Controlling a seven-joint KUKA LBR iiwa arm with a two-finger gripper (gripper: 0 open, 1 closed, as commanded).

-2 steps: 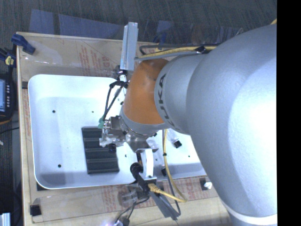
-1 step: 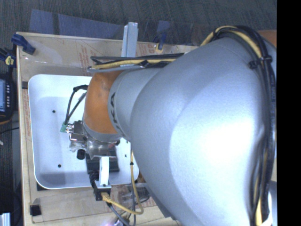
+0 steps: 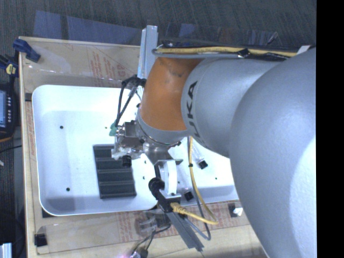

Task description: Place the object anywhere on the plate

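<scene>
1. Light is bright and even, apparently from overhead; the shallow white plastic bin [image 3: 54, 144] nearly blows out along its rim.
2. A soft grey shadow lies inside the bin along its near wall.
3. The big grey metal arm [image 3: 258, 138] shows a broad soft sheen, and its close bulk looks slightly soft.
4. The dark carpeted floor [image 3: 107, 4] reads dim and grainy.
5. Overall sharpness is moderate, and small cables look smeared.

Grey arm [image 3: 252, 122] low, wrist downward
</scene>
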